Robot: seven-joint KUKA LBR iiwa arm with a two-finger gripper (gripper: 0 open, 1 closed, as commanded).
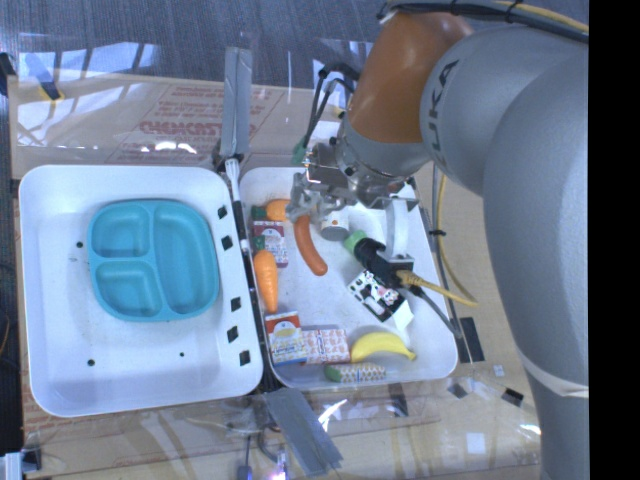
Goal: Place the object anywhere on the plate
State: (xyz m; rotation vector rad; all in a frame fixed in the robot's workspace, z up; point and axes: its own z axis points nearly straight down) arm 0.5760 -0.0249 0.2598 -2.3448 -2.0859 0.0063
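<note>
Gripper [312, 196]: low in right bin [432, 258], over sausage's top end; whether its grip is apart or together, cannot tell
Sausage [311, 248]: right bin, beside carrot [266, 278]
Plate [153, 259]: left bin [50, 298]

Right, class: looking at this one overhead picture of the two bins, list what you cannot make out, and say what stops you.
- Gripper: in the camera view, the wrist covers it, so open or shut is unclear.
- Hot dog: its top end runs under the gripper; held or merely lying there, unclear.
- Carton labels: print too small to read.
- Right bin: its far right corner is hidden by the arm.
</note>
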